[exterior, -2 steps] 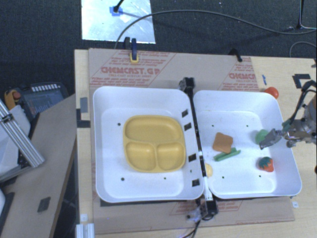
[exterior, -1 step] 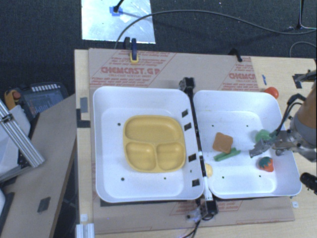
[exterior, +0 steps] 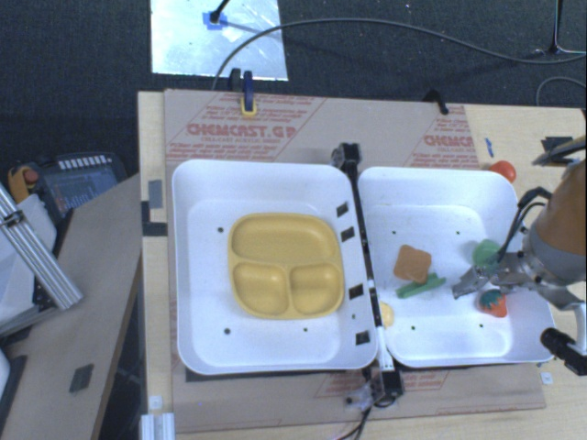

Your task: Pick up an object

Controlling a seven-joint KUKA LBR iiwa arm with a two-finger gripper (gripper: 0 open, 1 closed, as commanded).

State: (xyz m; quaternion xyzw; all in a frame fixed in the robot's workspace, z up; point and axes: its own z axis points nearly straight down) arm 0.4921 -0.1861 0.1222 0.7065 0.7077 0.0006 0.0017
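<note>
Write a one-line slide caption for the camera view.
Gripper low in the right bin beside a red-and-teal object; yellow divided tray lies in the left bin.

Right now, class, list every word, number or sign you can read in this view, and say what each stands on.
"CHEMCAST GP": red print on the brown board under the bins, left repeat.
The same red print at the board's right end and front edge: too partial to read.
Handheld controller at left: markings too small to read.

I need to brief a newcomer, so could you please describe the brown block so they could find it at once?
Look in the right-hand white bin, toward its left-centre. The brown block lies just above a long green piece. It is the sole tan, squarish item there; the others nearby are green or red-orange.
</note>
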